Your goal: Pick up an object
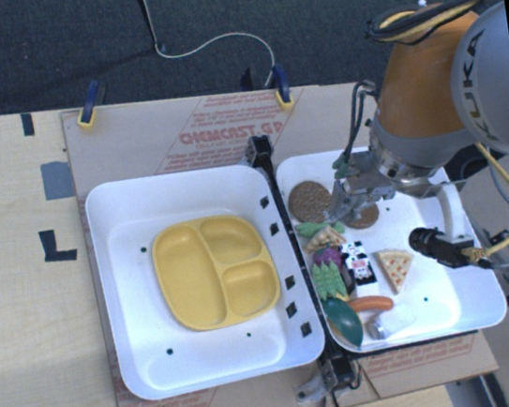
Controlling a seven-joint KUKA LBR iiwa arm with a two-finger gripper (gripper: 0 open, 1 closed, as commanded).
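Two white bins sit side by side across the middle of the frame. The left bin (122, 265) holds one yellow tray (215, 270) with three compartments, lying flat near its centre. The right bin (440, 303) holds a cluster of small things along its left side.

Counted from the top of that cluster: two brown discs, one larger (309, 200) at upper left of the bin and one smaller (364, 217) just right of it, partly under the gripper. Below them lies one pale green and tan piece (320, 232). Lower still come one green ridged piece (328, 279) and one small black-and-white carton (360, 265), just beside each other. Right of the carton sits one pizza slice (397, 269), apart from the rest. Near the bin's lower edge are one orange sausage (374, 303), one dark green spoon-like thing (344, 323) and one pale clear item (391, 321), close together.

The arm comes in from the upper right, and its gripper (356, 200) hangs over the upper middle of the right bin, between the two discs. Whether it is spread or closed, I cannot tell; no object is seen in its grasp.

One black cylinder (439, 248) on a cable juts over the bin's right part.
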